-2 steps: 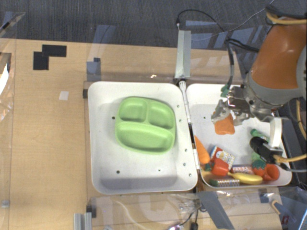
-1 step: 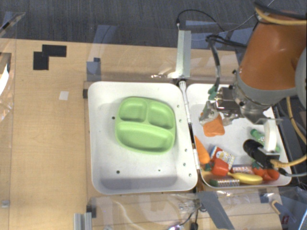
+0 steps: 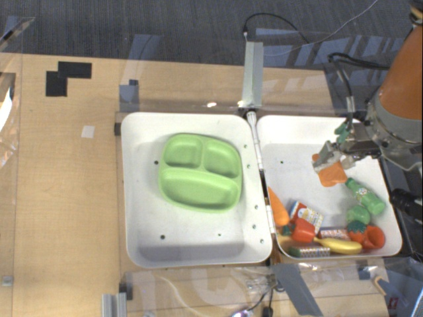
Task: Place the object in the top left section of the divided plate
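Orange object (image 3: 331,175): small, flat-sided, roughly wedge-shaped, matte orange, hanging just under the gripper (image 3: 328,158) above the right bin (image 3: 291,137), toward its right edge and well clear of the bin's floor. Upper edge of the piece tucked between the fingertips, fingers closed narrowly on it. No lettering readable on it.

Green divided plate (image 3: 199,172) in the left bin (image 3: 142,197), nearer the top edge: two small sections above, one long one below.

Along the right bin's bottom edge, a heap of toy food: carrot (image 3: 278,210), banana (image 3: 340,245), green bottle (image 3: 365,197), red cup (image 3: 303,232), small printed packets (image 3: 308,213), print too small to read.
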`<act>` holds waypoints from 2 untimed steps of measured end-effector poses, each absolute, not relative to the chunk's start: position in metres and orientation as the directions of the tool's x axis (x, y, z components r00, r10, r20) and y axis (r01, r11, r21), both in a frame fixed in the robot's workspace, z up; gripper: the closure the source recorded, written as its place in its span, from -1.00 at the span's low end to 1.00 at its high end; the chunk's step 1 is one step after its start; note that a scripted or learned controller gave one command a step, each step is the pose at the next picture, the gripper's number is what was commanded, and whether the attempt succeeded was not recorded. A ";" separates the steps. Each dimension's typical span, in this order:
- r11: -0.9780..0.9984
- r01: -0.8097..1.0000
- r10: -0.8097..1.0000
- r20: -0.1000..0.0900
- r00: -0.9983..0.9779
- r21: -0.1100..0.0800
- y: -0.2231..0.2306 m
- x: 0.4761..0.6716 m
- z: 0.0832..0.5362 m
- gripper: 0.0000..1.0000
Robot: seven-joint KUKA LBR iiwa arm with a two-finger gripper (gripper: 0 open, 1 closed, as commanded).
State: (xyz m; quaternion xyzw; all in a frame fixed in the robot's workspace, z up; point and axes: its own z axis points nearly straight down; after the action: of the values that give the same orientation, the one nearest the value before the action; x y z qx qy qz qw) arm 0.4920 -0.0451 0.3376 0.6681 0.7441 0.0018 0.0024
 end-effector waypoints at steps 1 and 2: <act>0.132 0.991 0.991 -0.001 -0.132 0.005 -0.060 0.488 0.316 1.00; 0.124 0.992 0.992 0.000 -0.124 0.005 -0.017 0.488 0.295 1.00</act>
State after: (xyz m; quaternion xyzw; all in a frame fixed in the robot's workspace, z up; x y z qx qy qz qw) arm 0.4884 -0.0171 0.2949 0.6619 0.7496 0.0018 0.0019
